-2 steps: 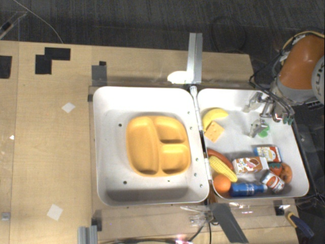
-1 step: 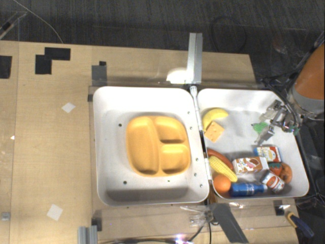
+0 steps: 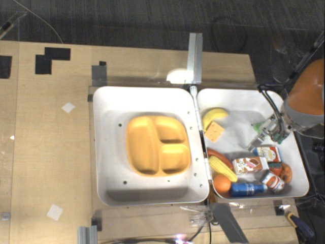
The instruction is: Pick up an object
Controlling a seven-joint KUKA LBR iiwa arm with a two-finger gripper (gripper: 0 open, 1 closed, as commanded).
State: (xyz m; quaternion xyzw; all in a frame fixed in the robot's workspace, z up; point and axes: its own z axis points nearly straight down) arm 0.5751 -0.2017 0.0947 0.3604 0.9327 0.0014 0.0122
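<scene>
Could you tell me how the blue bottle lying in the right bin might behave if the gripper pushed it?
The blue bottle lies on its side, so it would probably roll. The orange and a can flank it and may block it.

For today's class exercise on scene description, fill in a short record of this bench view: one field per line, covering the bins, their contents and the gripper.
left bin: holds a yellow divided tray
right bin: holds toy food
upper items: banana, cheese wedge
lower items: corn cob, orange, blue bottle, carton
gripper: over the right bin, above the carton, holding nothing visible
arm: enters from the right
</scene>
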